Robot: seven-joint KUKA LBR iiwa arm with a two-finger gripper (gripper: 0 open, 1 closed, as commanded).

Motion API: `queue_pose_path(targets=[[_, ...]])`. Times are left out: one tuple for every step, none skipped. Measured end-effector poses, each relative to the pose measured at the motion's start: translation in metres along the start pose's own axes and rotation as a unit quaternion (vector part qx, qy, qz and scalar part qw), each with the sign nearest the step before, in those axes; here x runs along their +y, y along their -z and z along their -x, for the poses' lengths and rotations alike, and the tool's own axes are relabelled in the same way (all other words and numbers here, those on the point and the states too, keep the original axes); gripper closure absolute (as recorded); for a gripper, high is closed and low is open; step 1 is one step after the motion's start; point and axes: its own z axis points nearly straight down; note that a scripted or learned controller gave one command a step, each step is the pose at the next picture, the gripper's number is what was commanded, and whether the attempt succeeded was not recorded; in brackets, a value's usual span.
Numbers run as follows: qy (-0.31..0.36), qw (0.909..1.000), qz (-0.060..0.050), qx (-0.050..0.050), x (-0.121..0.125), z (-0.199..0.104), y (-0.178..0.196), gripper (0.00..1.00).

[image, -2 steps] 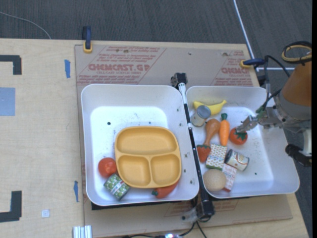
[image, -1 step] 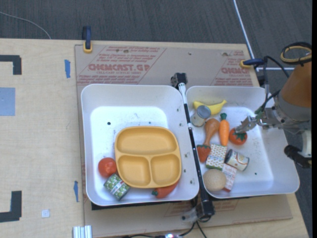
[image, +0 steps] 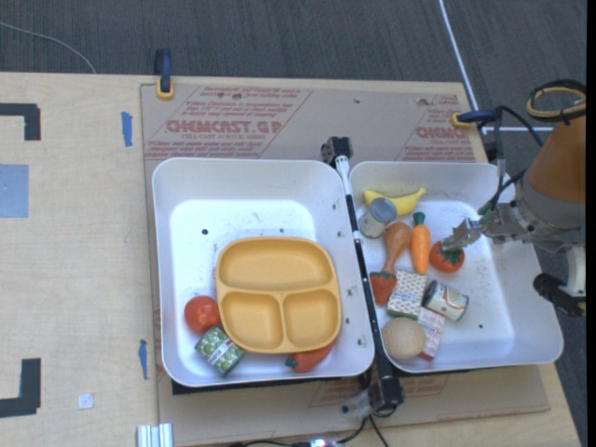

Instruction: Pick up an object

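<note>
we see the arm [image: 559, 170] reaching in from the right over the right bin [image: 531, 338], orange band above the wrist. the gripper [image: 463, 237] sits low in that bin, fingers pointing left. its tip is right against the tomato [image: 447, 258], which lies just below and slightly left of the fingertips. whether the tomato is actually between the fingers, we cannot tell, nor whether they are spread or closed; the view is too small and slanted there.

just left of the tomato the carrot [image: 421, 248] lies upright, green top toward the back. beside it on the left is the drumstick [image: 398, 242]. behind these, near the back wall, the banana [image: 394, 198] lies across, with a small tin can [image: 377, 218] just below its left end.

toward the front of the right bin: a red pepper [image: 382, 287] against the left wall, a patterned carton [image: 407, 294], a small jar [image: 444, 300] lying on its side, a bread roll [image: 404, 339] and a pink-edged packet [image: 431, 331] touching the roll's right side.

in the left bin [image: 177, 250] a yellow divided tray [image: 277, 292] takes the middle. a red ball-like fruit [image: 201, 314] and a green patterned box [image: 219, 350] sit at its front-left corner; a red piece [image: 307, 360] pokes out under its front edge.
</note>
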Motion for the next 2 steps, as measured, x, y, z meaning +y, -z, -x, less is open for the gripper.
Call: queue_pose_path(targets=[[0.000,1.0000,0.000,0.000,0.0000,-0.0002,0.0000,0.00],[0.000,1.0000,0.000,0.000,0.0000,-0.0002,-0.0001,0.00]])
